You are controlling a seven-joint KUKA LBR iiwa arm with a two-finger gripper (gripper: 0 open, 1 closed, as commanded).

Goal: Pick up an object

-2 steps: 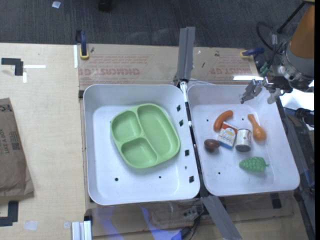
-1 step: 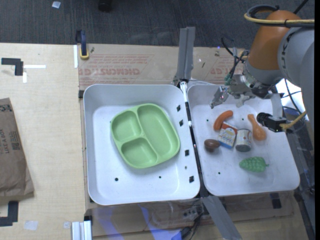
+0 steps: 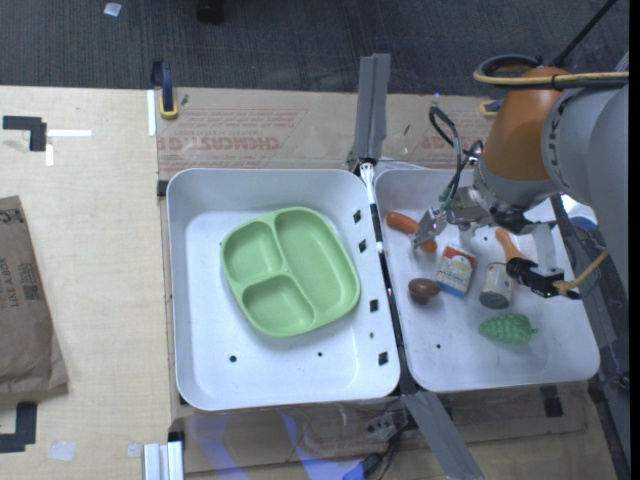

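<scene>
Now: gripper [image 3: 432,230] low in right bin [image 3: 560,363], beside carrot [image 3: 403,222].
Finger spread unreadable; centre over carrot, clear of box [image 3: 456,271].

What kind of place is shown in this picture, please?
Probably a robotics lab bench for grasping trials: two white bins on a taped cardboard top, a green divided plate, toy food such as an orange carrot, and a grey arm.

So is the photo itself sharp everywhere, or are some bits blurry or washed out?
In the camera view, the green plate looks crisp under even light; the left bin has soft shadows along its walls, with a bluish glare below its front edge; the gripper and small items near it are harder to make out.
</scene>
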